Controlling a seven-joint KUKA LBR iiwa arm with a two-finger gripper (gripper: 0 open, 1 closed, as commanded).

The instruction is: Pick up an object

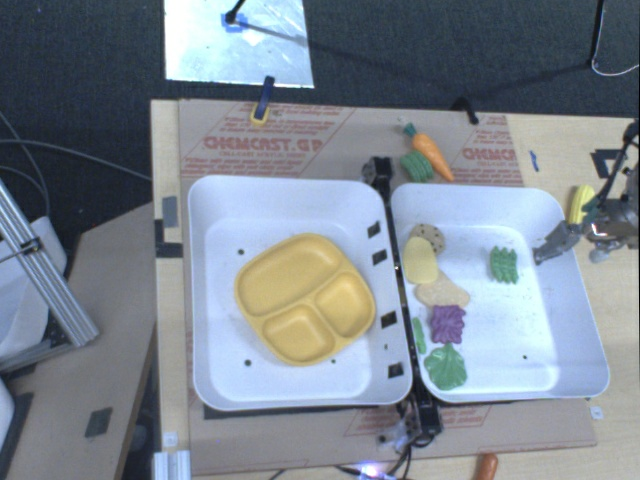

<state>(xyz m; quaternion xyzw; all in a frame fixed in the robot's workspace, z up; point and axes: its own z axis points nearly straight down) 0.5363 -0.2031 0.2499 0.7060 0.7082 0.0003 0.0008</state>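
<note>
- Where the right bin sits on the bench, dark carpet lies beyond.
- Gripper over its right rim; claw state unclear.

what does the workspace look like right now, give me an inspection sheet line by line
surface: bench under a printed cardboard sheet, bearing the left bin and the right bin side by side
job's things: in the right bin, a green ridged piece stands apart; yellow piece, cookie, tan piece, purple piece and green leaf cluster along its left wall
clutter: yellow divided plate in the left bin; toy carrot on the cardboard outside the bins
grippers: gripper over the right bin's right rim, nothing seen in it
cables: white cable on the floor, top right
surroundings: silver sheet on dark carpet
</note>
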